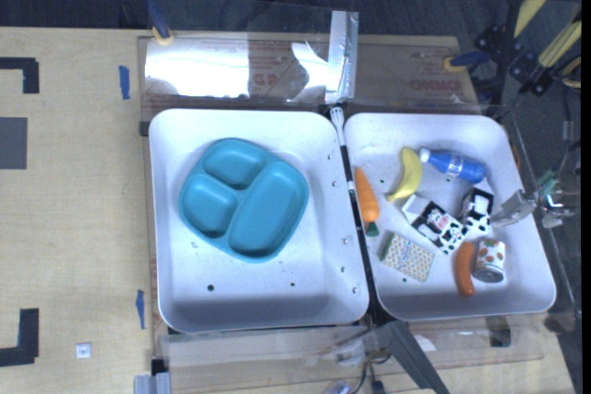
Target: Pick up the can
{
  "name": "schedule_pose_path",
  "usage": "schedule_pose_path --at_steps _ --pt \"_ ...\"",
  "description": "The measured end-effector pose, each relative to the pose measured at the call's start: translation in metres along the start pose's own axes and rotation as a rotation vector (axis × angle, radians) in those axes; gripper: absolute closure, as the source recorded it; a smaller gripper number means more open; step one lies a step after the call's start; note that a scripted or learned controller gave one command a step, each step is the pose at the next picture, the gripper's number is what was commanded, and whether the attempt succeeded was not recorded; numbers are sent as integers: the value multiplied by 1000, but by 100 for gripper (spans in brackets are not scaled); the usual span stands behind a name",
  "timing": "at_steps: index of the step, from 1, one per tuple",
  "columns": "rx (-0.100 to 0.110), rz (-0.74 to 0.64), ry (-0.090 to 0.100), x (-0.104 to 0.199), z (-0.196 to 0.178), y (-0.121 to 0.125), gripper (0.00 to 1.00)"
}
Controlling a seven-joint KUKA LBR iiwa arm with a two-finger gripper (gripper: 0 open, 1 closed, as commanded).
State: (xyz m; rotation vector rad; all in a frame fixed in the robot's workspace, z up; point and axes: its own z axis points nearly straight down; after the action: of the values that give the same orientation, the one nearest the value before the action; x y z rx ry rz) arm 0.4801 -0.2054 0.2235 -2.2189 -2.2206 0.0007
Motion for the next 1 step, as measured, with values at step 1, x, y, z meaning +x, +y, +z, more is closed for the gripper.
schedule_pose_path --at_steps 1 --pt "-6 -144 -4 -2 -55 0 0"
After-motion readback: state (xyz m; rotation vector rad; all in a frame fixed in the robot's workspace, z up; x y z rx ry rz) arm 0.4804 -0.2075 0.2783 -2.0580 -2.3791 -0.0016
